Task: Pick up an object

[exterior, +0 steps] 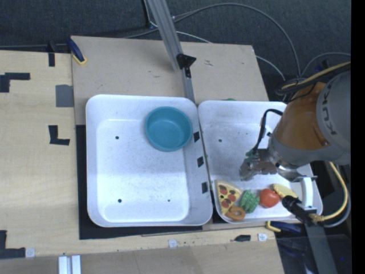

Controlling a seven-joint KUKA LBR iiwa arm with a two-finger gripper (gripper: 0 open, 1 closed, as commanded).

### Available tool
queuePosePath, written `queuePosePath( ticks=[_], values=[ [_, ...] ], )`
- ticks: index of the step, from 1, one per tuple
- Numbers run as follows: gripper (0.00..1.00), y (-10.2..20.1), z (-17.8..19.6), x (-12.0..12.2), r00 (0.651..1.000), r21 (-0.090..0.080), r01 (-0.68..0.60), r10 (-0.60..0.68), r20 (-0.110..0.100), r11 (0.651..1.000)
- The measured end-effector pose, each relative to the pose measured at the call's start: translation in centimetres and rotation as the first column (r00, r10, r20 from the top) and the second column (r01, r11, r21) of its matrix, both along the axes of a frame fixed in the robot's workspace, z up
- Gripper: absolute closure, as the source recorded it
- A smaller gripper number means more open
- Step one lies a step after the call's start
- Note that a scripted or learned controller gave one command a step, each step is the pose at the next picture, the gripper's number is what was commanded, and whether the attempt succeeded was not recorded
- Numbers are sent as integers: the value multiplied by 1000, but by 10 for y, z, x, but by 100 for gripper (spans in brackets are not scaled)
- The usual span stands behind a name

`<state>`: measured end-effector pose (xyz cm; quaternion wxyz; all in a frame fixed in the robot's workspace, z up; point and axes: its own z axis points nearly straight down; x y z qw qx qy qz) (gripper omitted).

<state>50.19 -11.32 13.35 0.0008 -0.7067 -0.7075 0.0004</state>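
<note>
Left bin [108,170]: one blue bowl [168,128] sits at its far right corner, close to the divider between the bins. Nothing near the arm there, so no risk on that side unless the program swings across.

Right bin [228,130]: the candidates for picking lie in a row along the near edge. Left to right: a pizza slice toy [228,197], a green leafy piece [248,200], a red tomato-like piece [269,197], a yellow piece [284,190]. They are packed tight, touching or just beside each other.

The gripper [255,167] hangs just above and slightly far of the green piece. Cannot tell how its jaws stand; blurred and dark, nothing seen between them.

Risks, as a guess:
- Items crowd together, so a descent may land on two at once or wedge one aside and close on nothing.
- They hug the near wall of the bin; a jaw may hit the rim or pin a piece against it.
- The pizza slice is flat, likely to slip out of a pinch.
- The round red piece may roll away when nudged.
- The arm's bulk hides the yellow piece partly, so aim there is uncertain.
</note>
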Motion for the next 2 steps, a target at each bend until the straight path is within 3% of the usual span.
queuePosePath(
  ticks=[2],
  values=[
    [100, -12, 97, 7, 1000, -1, 1, -1, 5, 1000]
  ],
)
